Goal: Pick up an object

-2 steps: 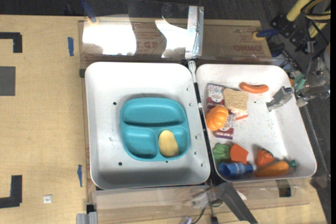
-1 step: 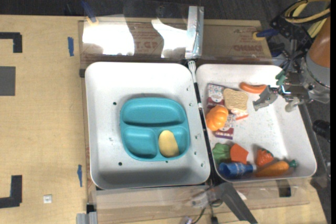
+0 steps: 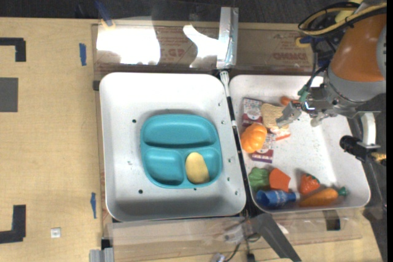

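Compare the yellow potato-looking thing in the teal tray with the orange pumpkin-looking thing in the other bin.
The yellow potato is pale, smooth and oval; the orange pumpkin is deeper orange and rounder. The potato lies alone in a compartment of the teal tray in the left bin; the pumpkin sits among clutter in the right bin. Both look like toy food.

left bin point(image 3: 116, 132) holds divided tray point(image 3: 178, 132), potato point(image 3: 197, 167) in it; right bin point(image 3: 344, 150) holds toy foods

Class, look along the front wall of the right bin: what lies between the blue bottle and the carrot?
In the camera view, a red strawberry-like toy lies between the blue bottle and the carrot, slightly behind their line.
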Robot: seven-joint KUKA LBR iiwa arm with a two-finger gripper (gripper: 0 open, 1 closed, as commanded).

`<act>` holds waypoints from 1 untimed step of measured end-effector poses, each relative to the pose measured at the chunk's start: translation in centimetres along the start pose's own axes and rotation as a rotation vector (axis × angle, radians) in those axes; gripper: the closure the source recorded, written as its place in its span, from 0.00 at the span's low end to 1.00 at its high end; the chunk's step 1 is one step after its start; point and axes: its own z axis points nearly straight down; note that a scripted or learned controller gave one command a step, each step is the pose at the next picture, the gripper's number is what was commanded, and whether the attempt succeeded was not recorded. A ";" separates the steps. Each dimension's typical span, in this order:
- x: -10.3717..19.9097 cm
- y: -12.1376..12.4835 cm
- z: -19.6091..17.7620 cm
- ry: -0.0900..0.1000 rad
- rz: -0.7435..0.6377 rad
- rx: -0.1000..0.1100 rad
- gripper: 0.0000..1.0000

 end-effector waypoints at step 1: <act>0.3 3.4 7.6 -0.005 -0.160 -0.021 0.00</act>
